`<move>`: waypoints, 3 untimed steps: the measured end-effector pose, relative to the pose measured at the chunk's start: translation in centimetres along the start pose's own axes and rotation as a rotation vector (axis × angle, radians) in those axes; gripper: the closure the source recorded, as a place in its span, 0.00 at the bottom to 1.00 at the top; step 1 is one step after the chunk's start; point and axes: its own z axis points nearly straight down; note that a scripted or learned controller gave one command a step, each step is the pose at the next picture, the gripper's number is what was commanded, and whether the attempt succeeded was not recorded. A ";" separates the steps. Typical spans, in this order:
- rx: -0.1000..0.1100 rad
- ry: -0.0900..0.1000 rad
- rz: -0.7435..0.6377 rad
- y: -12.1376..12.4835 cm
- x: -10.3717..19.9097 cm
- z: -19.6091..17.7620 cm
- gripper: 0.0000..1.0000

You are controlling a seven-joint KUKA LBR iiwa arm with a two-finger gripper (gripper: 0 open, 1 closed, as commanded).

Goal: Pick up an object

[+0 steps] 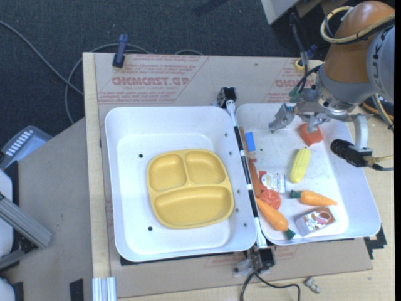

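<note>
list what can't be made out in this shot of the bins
- End effector, camera view: the arm's wrist covers its fingers, so open or shut is unclear.
- Red object, camera view: partly under the end effector; its shape is unclear.
- Small packet, camera view: print too small to read.
- Wrapper, camera view: label too small to read.

Claw [299,123] hovers over right bin [357,196] beside orange block [311,134].

- Arm [357,42] cut off by right edge, upper links gone.
- Orange block [311,134] partly hidden under gripper [299,119].
- Packet [315,221] label too small to read.
</note>
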 end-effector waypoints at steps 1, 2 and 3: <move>0.001 -0.001 0.002 -5.9 -4.5 8.1 0.00; -0.004 -0.002 0.001 -5.8 -4.4 7.0 1.00; -0.004 -0.002 0.001 -5.8 -4.4 7.0 0.00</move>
